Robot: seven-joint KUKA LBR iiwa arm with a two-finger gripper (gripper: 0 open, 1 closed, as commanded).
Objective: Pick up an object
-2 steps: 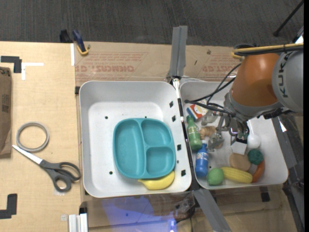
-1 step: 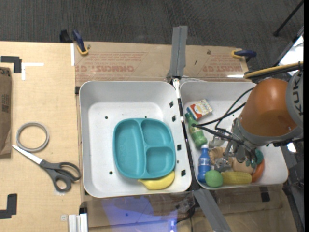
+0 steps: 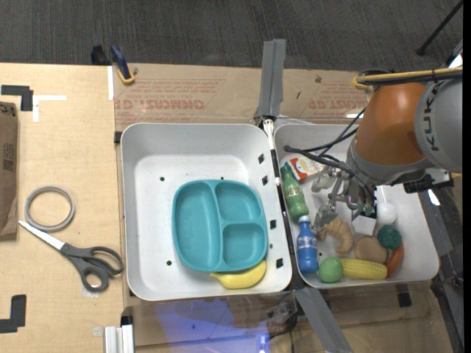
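The arm [image 3: 401, 127] reaches in from the right and hangs over the right bin [image 3: 419, 271], its orange band above the wrist. Its jaws [image 3: 346, 201] sit low among the clutter, just above a tan croissant-shaped toy [image 3: 340, 232]. Thin metal parts and cables crowd that spot, so I cannot tell whether the jaws are spread or pressed together, nor whether anything lies between them.

The right bin holds the objects to pick. A green bottle [image 3: 294, 195] lies along its left wall, with a blue bottle [image 3: 306, 247] just below it. Near the front wall are a green ball [image 3: 331, 270], a yellow corn cob [image 3: 362, 269], and a brown potato-like lump [image 3: 370, 249]. A dark green piece [image 3: 389, 237] rests beside something orange [image 3: 396, 258], and a white round thing [image 3: 385, 213] sits above them. A small carton [image 3: 303, 168] lies toward the back.

The left bin [image 3: 140, 197] holds a teal divided plate [image 3: 219, 224] with a banana [image 3: 241, 276] tucked at its front edge. On the worktop [image 3: 59, 145] to the left lie scissors [image 3: 77, 254] and a roll of tape [image 3: 49, 207].
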